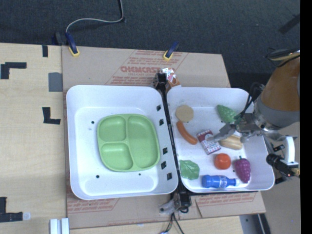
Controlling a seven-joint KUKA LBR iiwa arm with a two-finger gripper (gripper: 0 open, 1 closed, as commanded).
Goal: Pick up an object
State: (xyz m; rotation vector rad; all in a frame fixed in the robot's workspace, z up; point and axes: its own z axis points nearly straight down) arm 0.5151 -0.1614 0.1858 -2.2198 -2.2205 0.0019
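Observation:
The right bin (253,97) holds several toy foods: a tan round disc (185,113), an orange sausage (186,132), a green leafy piece (225,113), a red and white packet (208,140), a tan bun (231,142), a red tomato (223,161), purple grapes (243,168), a blue bottle (218,181) and a green lettuce leaf (189,169). My gripper (233,130) reaches in from the right and hangs low over the bin, just above the bun and beside the packet. Whether it touches either of them is unclear from this angle.
The left bin (80,101) carries a green divided plate (129,142). A small red and white object (168,76) sits at the far end of the black divider (168,130) between the bins. The arm's grey and orange body (285,94) stands over the right bin's far right side.

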